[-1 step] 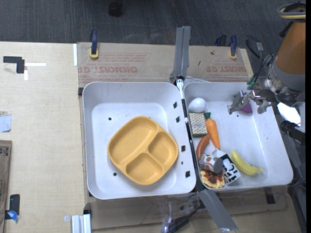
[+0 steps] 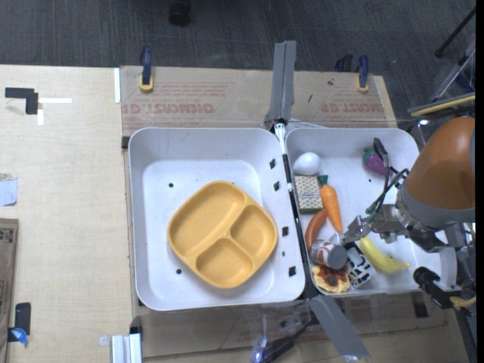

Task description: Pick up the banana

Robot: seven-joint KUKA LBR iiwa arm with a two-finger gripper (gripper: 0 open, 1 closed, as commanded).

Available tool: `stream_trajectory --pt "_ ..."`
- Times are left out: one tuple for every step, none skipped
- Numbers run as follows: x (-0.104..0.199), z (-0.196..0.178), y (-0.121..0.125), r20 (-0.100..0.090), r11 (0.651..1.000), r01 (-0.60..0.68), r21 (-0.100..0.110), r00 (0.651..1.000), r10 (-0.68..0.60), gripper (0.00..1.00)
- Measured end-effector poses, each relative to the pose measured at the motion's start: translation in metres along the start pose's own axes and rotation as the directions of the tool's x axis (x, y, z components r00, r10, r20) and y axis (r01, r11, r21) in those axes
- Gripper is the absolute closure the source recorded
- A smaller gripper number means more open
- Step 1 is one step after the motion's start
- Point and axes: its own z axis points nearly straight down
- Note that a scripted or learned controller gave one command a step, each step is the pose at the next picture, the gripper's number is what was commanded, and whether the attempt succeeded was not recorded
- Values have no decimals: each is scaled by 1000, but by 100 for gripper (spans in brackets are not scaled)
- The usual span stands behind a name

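Note:
The yellow banana (image 2: 383, 257) lies near the front of the right bin (image 2: 344, 151), slanting from upper left to lower right. The grey arm with its orange band (image 2: 450, 165) reaches in from the right. Its gripper (image 2: 357, 234) hangs low over the bin, just above and to the left of the banana's upper end. From this angle I cannot make out whether it touches the banana.
Crowded by the banana are a carrot (image 2: 330, 206), a red sausage (image 2: 314, 228), a pizza slice (image 2: 331, 279) and a black-and-white die (image 2: 361, 271). Farther back are an egg (image 2: 306, 162), a cracker box (image 2: 306, 191) and a purple eggplant (image 2: 373, 159). The left bin (image 2: 151, 225) holds a yellow divided plate (image 2: 221, 234).

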Motion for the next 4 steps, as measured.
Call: stream_trajectory --pt "-44 16 10 19 987 158 -38 987 -157 0" --pt "-56 31 -1 3 987 162 -5 987 -162 0" --pt "-56 23 -1 2 987 158 -4 987 -158 100" --pt "-26 -76 22 2 999 45 -1 999 -45 100"
